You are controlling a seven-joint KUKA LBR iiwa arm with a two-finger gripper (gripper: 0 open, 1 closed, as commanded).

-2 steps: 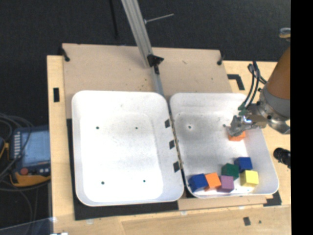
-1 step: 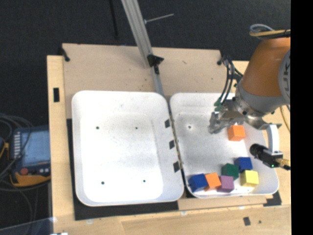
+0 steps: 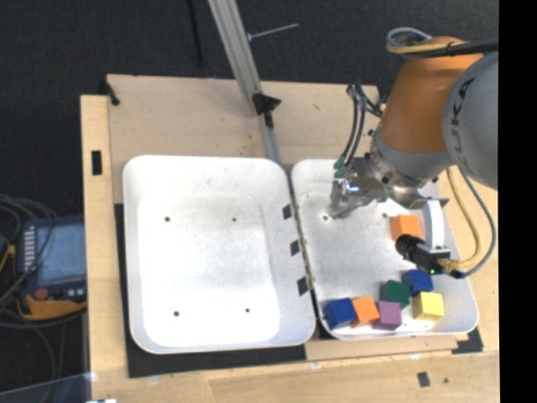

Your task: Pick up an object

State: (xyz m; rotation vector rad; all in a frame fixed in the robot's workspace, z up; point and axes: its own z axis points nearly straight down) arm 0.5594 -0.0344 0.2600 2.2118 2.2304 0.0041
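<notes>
Camera view, gripper (image 3: 342, 201): over the far part of the right bin (image 3: 336, 250), nothing seen between its fingers; how far open, I cannot tell.
Blocks: orange block (image 3: 406, 226) just to the right of it; blue block (image 3: 340, 311) and the others along the near wall.
Direction: nearest target lies rightward, slightly nearer the camera.

Even overhead light, glaring white bins (image 3: 210, 250), soft, grainy focus

We read only part of a maker's name, the letters "UK", running down the grey arm (image 3: 475, 116); we could read no other lettering.
</notes>
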